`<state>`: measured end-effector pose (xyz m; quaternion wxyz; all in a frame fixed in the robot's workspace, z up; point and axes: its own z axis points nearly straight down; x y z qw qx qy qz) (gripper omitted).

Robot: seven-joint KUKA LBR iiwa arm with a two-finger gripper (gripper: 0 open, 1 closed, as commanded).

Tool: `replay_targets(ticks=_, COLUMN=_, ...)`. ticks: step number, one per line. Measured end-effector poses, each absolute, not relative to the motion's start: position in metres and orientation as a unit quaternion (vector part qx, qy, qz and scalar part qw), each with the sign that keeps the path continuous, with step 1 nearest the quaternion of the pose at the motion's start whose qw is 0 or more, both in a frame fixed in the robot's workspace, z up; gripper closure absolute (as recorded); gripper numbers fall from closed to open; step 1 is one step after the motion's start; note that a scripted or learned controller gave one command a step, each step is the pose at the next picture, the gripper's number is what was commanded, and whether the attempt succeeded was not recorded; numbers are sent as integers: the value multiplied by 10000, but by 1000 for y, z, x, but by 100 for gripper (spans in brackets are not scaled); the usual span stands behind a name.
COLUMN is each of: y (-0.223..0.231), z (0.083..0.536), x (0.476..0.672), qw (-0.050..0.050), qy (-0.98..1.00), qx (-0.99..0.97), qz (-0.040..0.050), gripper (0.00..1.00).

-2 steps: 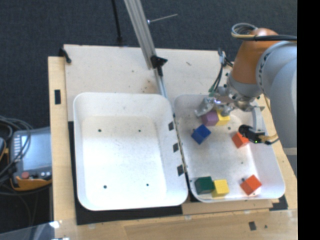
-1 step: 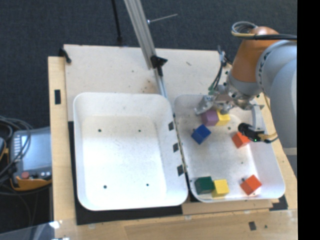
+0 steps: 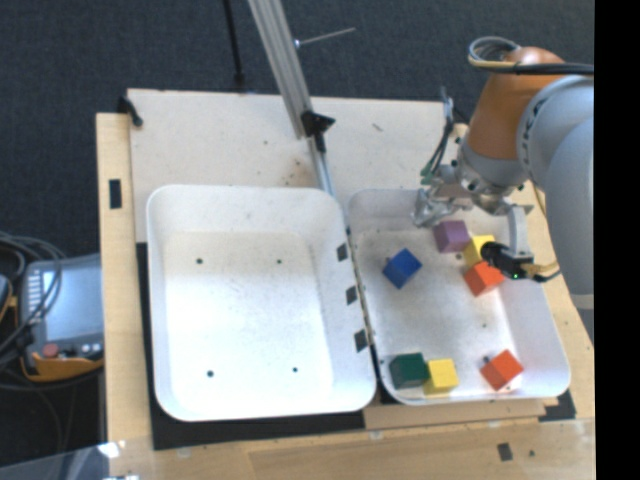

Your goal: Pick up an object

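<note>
Two shallow white bins sit side by side on the bench point(image 3: 120, 268). Left bin point(image 3: 160, 218): bare floor, a few dark specks. Right bin point(image 3: 540, 318): all the blocks are in here.

Block positions, right bin:
- blue cube point(image 3: 402, 267), centre-left of the bin, standing apart from the rest.
- purple cube point(image 3: 452, 235), near the far edge, directly under the gripper.
- yellow block point(image 3: 477, 249), just beside the purple cube on its right, partly hidden.
- orange cube point(image 3: 483, 278), just in front of the yellow one, touching or nearly so.
- green cube point(image 3: 408, 370) and a second yellow cube point(image 3: 441, 375), touching, against the near wall.
- another orange cube point(image 3: 501, 369), near the right near corner, apart from that pair.

Arm: grey with an orange band point(image 3: 500, 108), reaching in from the right. Gripper point(image 3: 436, 208) is low over the far end of the right bin, just above the purple cube. Jaw state: cannot tell, too small and cluttered to read. No block visibly between them.

Slanted aluminium rail point(image 3: 280, 53) crosses the top of the view, ending near the gap between the bins.
</note>
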<state>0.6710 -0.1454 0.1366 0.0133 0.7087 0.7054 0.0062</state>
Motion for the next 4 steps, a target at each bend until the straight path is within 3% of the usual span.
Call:
replay_targets(ticks=1, y=-146, z=202, x=671, qw=38, qy=7072, qx=7070, qz=23, gripper=100)
replay_targets(ticks=2, y=-147, z=258, x=673, qw=38, qy=7079, qx=7063, qz=22, gripper=100)
replay_targets(ticks=4, y=-47, z=251, x=632, qw=-6, qy=7092, qx=7050, qz=-3, gripper=100)
